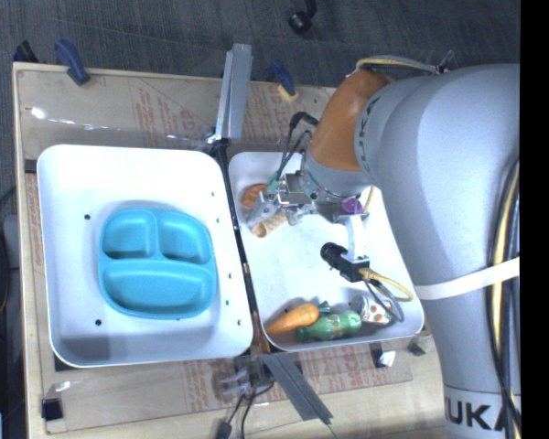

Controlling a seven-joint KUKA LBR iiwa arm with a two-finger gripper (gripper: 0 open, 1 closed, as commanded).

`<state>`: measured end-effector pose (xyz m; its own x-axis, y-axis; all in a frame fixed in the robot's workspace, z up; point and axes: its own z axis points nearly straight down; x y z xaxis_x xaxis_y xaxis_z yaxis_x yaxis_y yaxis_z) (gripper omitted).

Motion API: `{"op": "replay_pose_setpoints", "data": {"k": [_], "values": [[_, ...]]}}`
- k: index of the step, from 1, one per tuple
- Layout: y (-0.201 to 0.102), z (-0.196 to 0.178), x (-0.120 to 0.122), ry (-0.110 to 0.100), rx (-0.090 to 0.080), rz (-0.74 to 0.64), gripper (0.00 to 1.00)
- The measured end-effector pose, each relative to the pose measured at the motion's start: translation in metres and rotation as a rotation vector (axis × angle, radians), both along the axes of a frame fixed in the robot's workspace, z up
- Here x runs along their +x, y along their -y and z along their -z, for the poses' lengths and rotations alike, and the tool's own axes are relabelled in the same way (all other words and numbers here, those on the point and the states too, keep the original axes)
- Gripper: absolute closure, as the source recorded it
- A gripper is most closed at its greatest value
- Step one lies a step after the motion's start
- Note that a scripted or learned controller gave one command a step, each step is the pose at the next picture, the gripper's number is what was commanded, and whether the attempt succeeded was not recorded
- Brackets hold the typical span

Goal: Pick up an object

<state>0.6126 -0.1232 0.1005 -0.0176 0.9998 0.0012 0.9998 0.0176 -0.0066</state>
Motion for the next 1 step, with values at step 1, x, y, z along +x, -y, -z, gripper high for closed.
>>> {"op": "replay_pose_setpoints", "data": {"k": [1], "values": [[0.0281, -0.1230, -0.0551, 0.006, -0.001, 0.011, 1.00]]}}
